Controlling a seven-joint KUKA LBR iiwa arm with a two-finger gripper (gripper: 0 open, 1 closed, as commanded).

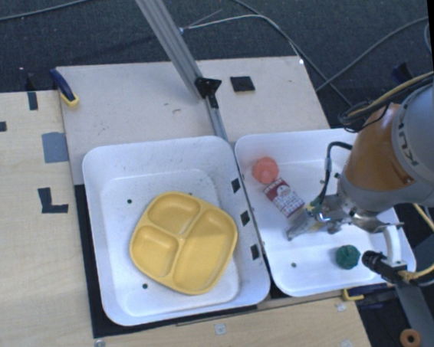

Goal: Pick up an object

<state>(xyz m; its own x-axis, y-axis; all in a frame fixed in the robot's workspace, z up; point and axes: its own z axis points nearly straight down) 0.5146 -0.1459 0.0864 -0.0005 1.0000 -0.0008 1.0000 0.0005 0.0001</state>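
Inside the right bin (pixel 290 280), a small red-and-white packet (pixel 284 198) is lying flat, its long axis running on a slant from upper left to lower right, the lower end pointing toward the tool (pixel 300 228). Just above the packet's upper end a round pink ball (pixel 264 170) is sitting, nearly touching it. A green ball (pixel 347 256) is resting nearer the bin's front right corner, well apart from the other two.

The arm (pixel 389 162) is reaching in from the right and bending down over the right bin, its orange band turned toward the camera and a black cable looping beside the wrist. The tool is hanging low over the bin floor just below and right of the packet, slanting down to the left. Whether it is wide or narrow I cannot tell, and nothing is showing in its grip.

Over in the left bin (pixel 106 219), a yellow divided plate (pixel 183 242) is lying tilted, three compartments facing up. Both bins are sitting side by side on the counter (pixel 132 101).
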